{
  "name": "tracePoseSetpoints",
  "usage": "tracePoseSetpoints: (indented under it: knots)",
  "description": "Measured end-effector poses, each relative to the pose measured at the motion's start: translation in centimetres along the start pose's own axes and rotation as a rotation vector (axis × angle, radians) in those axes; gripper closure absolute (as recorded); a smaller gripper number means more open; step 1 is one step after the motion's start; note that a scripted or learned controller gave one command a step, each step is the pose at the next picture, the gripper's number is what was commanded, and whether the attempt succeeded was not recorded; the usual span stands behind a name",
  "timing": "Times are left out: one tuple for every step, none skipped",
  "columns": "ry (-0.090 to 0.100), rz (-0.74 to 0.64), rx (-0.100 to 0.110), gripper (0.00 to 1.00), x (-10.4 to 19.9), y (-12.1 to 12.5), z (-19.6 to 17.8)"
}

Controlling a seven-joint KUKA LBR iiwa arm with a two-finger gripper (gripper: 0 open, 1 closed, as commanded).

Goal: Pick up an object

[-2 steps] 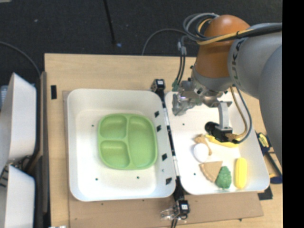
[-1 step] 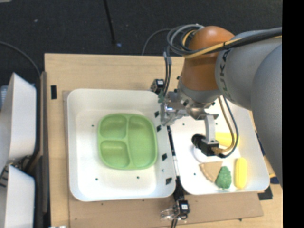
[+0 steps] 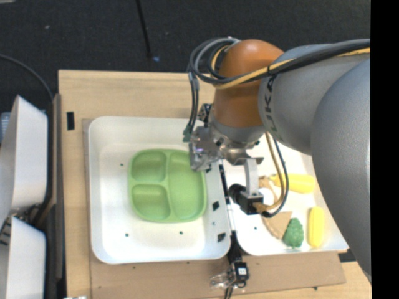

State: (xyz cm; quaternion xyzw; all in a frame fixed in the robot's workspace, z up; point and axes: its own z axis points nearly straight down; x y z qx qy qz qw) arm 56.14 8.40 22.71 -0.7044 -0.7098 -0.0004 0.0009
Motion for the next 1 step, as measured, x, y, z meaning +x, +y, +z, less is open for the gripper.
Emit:
tracePoseSetpoints:
  knots:
    - [-0.001, 0.005, -0.001, 0.0, -0.3, 0.07, 0.02]
